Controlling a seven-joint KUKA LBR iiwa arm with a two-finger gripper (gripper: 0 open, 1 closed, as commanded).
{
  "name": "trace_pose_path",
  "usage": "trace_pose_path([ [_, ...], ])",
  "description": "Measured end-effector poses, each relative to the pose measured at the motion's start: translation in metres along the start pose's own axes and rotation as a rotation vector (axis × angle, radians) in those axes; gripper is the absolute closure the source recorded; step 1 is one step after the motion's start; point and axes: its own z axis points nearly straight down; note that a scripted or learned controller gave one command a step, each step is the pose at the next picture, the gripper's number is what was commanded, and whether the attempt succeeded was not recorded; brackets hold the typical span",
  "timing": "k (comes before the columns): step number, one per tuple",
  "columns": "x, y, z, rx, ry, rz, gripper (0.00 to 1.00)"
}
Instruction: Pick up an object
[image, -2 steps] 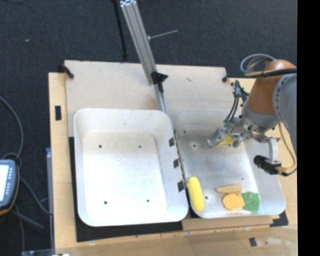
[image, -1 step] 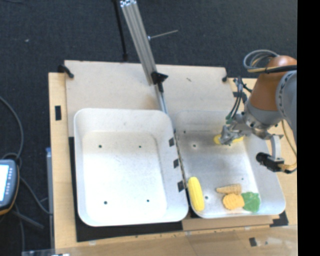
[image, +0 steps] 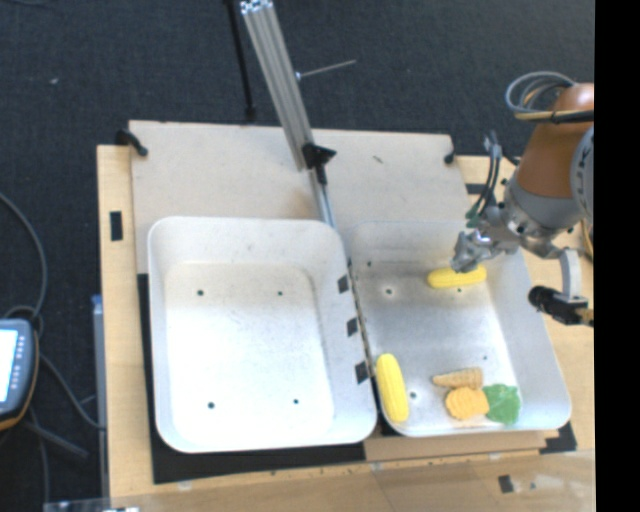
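Two shallow white bins sit side by side on the counter (image: 250, 170), and I take the right bin (image: 520, 330) as my landmark, since everything I care about lies in it. The left bin (image: 250, 330) touches its left wall, and a slanted aluminium rail (image: 285, 85) rises from behind the seam between them.

My arm (image: 550, 170), grey with its orange band, reaches in over the right bin's far right corner. My fingers (image: 468, 255) hang at the far end of that bin, right at the small yellow banana-like piece (image: 457, 278) lying on its floor near the back wall. I judge this to be the approach or closing stage of the pick: I am down at the piece, but I cannot tell whether I am spread or closed, nor whether the piece is truly between me. The next move calls for a firm close across its narrow body, then a straight lift clear of the bin wall.

Along the right bin's near edge lie the other choices: a yellow corn cob (image: 391, 388) against the left wall, then, toward the near right corner, an orange waffle-like piece (image: 466, 403), a tan ridged piece (image: 458, 379) just behind it, and a green leafy piece (image: 503, 402) beside them.
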Motion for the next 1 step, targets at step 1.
trace_pose_path([
  [1,-0.0025,0.001,-0.0442,0.0,0.0,-0.002,1.0],
])
